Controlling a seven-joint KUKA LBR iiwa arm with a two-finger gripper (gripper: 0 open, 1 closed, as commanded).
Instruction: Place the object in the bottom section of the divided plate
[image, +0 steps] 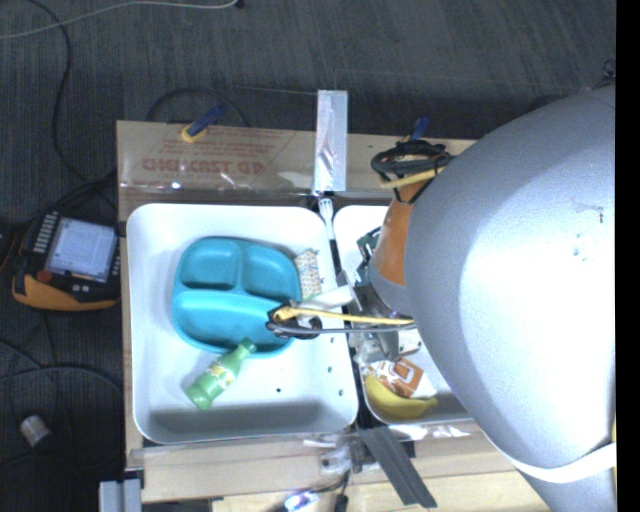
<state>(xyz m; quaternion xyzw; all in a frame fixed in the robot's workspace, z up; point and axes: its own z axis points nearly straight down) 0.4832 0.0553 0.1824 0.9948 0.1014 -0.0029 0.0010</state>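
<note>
A yellow-handled utensil (345, 318) lies crosswise over the wall between the bins, its dark head resting on the right edge of the blue divided plate (215, 300)'s bottom section, handle running right toward the gripper (372, 300), whose jaws are hidden.

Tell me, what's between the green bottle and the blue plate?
Nothing: in the camera view the green bottle lies tilted with its yellow cap touching the blue divided plate's lower edge.

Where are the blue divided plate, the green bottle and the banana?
Blue divided plate (215, 305): camera view, the floor of its large lower section.
Green bottle (216, 377): camera view, the middle of its body.
Banana (398, 405): camera view, its yellow curved underside.
</note>
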